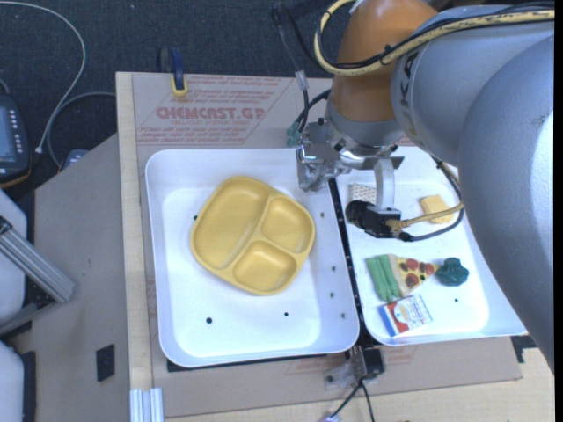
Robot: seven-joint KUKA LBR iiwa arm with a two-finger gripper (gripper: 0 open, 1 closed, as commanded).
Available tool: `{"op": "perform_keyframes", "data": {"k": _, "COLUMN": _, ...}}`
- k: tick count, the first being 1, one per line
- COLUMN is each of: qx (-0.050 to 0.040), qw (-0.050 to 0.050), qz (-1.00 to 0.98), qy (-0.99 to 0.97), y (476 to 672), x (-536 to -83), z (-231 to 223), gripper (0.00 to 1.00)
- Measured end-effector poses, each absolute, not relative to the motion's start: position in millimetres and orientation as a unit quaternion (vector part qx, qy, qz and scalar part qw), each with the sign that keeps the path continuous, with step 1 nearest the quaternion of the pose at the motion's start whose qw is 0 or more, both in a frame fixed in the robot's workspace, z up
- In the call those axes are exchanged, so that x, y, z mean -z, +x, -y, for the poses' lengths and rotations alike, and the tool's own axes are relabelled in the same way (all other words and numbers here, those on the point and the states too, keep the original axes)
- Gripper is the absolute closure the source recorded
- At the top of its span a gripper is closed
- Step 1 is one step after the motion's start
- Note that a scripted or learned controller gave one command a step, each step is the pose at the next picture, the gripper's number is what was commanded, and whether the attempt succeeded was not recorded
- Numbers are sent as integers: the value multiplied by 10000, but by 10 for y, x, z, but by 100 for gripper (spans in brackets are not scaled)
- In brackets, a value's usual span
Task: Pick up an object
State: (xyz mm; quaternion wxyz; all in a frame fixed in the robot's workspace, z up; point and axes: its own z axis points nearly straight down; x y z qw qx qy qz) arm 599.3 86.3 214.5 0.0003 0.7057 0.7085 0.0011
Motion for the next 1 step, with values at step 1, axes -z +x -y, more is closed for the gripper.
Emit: {"op": "perform_keyframes", "data": {"k": 1, "qx": 2, "qw": -2, "qz": -7077, "qy": 7065, "y": 5988, "x": -2136, "z": -841, "gripper": 0}}
